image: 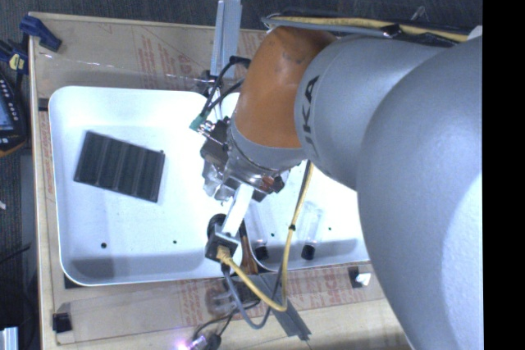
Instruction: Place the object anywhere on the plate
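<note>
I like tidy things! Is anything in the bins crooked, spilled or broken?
The black ribbed panel lies flat in the left bin, turned a little crooked to its walls. It looks whole, and nothing is spilled. The grey arm hides most of the right bin, so I can't tell there.

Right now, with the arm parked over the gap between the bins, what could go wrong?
1. The arm covers most of the right bin, so this view cannot confirm that the gripper carries anything; a release may place nothing.
2. The yellow cable loops down past the bins' front rims and might snag on a move.
3. The dark ribbed slab, if that is the plate, lies far across the left bin; a short traverse would miss it.
</note>
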Tool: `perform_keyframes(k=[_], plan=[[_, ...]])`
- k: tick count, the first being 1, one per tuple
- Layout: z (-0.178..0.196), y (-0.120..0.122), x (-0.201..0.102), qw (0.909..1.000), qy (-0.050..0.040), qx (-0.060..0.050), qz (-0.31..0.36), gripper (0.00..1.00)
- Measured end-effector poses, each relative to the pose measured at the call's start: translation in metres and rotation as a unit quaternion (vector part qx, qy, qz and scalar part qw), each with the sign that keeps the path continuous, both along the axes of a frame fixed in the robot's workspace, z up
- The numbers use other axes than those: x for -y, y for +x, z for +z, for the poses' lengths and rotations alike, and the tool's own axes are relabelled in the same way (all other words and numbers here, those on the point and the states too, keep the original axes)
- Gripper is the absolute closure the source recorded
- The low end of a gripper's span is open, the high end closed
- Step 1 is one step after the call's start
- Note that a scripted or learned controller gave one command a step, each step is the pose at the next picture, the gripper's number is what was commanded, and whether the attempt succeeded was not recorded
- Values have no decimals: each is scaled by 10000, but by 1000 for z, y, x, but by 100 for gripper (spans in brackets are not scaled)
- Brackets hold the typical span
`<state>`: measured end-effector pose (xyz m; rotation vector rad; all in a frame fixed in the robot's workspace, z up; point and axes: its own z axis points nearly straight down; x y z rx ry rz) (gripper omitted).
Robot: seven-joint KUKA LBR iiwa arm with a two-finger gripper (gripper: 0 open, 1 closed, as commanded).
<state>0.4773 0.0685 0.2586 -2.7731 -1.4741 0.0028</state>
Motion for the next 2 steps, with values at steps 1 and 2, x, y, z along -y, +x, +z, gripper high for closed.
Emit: perform_keyframes(k=[1, 2], plan=[[-54, 17, -109, 9928, -7, -20, -1197, 100], [-46, 76, -55, 9977, 1, -13, -673, 100]])
